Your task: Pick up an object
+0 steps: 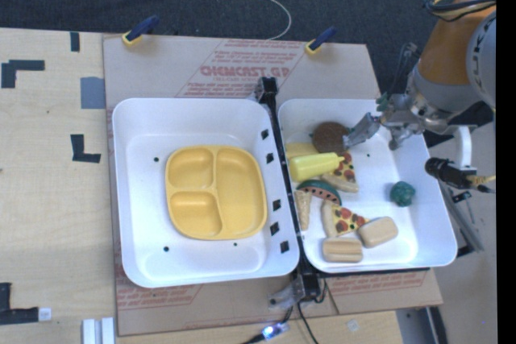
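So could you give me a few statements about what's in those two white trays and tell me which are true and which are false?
1. The yellow divided plate lies in the left bin. True.
2. The green ball sits inside the yellow plate. False: it lies in the right bin, near its right wall.
3. The gripper is above the right bin, beside the brown round piece. True.
4. The right bin contains just one object. False: it holds many toy foods, including a pizza slice and a yellow block.
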`<state>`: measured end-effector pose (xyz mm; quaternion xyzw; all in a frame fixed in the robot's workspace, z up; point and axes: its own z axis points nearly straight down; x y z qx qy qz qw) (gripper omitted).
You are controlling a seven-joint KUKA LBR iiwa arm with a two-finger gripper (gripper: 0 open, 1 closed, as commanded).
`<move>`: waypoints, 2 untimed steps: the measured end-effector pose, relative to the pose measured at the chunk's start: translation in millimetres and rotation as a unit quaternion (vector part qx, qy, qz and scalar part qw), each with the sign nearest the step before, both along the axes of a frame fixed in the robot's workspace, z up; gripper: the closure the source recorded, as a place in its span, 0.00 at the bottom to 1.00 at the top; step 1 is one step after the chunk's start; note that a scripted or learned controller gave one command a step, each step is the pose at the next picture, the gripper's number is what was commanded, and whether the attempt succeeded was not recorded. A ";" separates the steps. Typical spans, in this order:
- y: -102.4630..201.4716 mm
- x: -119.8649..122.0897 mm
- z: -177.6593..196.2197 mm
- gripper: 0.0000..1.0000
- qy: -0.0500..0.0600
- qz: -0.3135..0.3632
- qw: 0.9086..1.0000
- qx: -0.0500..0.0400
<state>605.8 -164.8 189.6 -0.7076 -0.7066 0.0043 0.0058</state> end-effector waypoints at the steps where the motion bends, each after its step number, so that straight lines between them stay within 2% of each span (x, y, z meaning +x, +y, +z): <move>1: 0.0 3.1 7.1 0.00 -0.007 0.001 1.000 -0.001; 2: 1.3 3.0 -58.0 0.00 -0.003 0.002 1.000 -0.001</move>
